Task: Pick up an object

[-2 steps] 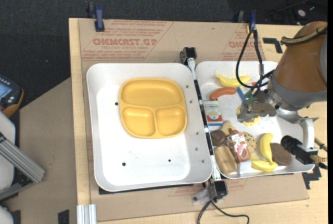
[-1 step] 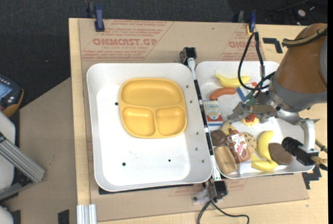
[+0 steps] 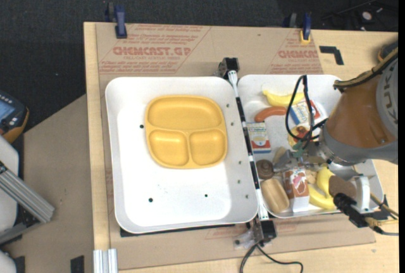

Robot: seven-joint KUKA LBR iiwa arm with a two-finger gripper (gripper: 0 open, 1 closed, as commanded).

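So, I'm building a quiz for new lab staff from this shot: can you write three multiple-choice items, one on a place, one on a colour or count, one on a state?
1. Where does the yellow tray lie?
A. in the left bin
B. in the right bin
C. on the floor

2. How many compartments does the tray have?
A. two
B. three
C. five

3. How does the tray sit?
A. flat, open side up
B. flipped over
C. leaning on the bin wall

Key: 1 A, it rests in the left bin, apart from the food items crowding the right bin. 2 B, one wide section above two smaller ones. 3 A, its hollows face the camera.
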